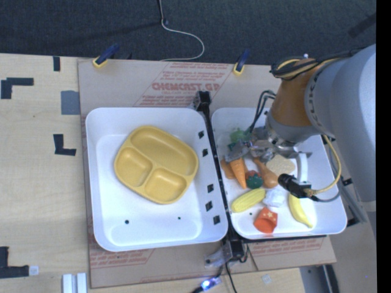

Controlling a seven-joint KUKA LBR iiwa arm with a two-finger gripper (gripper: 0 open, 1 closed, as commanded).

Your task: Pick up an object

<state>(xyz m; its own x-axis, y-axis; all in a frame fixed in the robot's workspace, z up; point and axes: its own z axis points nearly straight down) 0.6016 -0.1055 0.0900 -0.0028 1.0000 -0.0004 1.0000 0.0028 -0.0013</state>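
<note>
Camera view: light wood bench [36, 182] fills left & centre of frame, w/ black tape marks at far left and a grey patch near upper left; dark carpet-like floor [79, 14] runs across the top, a thin white cable [183, 32] looping over it. On the bench lies a brown cardboard sheet [140, 84], held at its top edge by two blue-yellow clamps [105, 55]; red print on it reads roughly "CHEMCAST GP", smaller lines too blurred to read. Two white bins sit side by side on the sheet. Left bin [104, 218], centre frame, holds a yellow 3-compartment tray [156, 163]. Right bin [333, 224], right of centre, holds toy food: carrot [238, 171], corn cob [247, 199] at lower middle, banana [301, 211] lower right, red-orange piece [266, 220] near the bottom rim, green item [237, 137] at upper left. Arm [342, 102] comes in from upper right; gripper [259, 145] is low over the pile's upper part, just beside the carrot. Cannot tell if claw is open or closed, or if it grips anything.
</note>
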